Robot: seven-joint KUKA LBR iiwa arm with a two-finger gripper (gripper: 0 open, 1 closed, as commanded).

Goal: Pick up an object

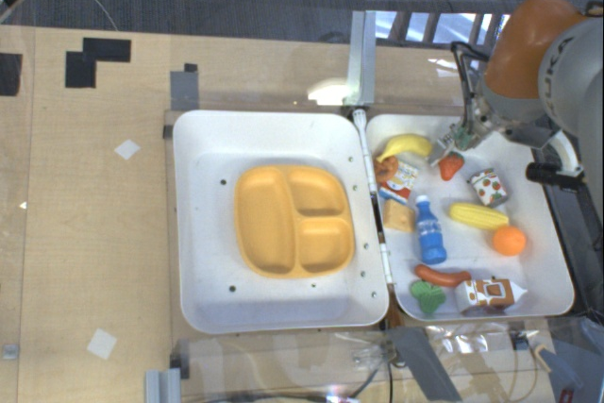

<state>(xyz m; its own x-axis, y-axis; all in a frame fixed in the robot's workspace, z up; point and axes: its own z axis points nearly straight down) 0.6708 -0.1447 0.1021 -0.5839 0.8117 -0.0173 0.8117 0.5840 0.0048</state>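
Judging from the hand (460, 142) at upper right, its grip state indiscernible, poised just above the red pepper (452, 167) in the right bin (562, 283), we advise descending squarely, clear of the banana (406, 145).

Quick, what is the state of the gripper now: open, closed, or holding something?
Gripper: cannot be told. It sits low in the right bin, just above the red toy; nothing is seen held.

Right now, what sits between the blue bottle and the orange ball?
In the camera view, a yellow corn cob lies between the blue plastic bottle and the round orange ball.
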